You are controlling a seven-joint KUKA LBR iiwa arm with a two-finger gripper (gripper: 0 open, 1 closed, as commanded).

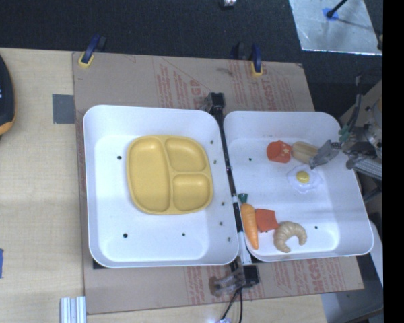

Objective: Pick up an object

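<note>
The left bin holds one yellow divided plate at its middle, with bare floor all round. In the right bin, a red piece, a bread roll and a fried egg lie toward the far edge. A carrot, a red block and a croissant lie along the near edge. The gripper reaches over the right edge, touching the roll; how far it is open cannot be told.

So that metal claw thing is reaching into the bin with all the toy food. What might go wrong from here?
1. The end effector sits right at a tan piece that touches a red piece; it may nudge both and grip neither.
2. The fried egg lies flat, probably hard to grip.
3. The carrot lies against the right bin's wall, leaving little room.
</note>
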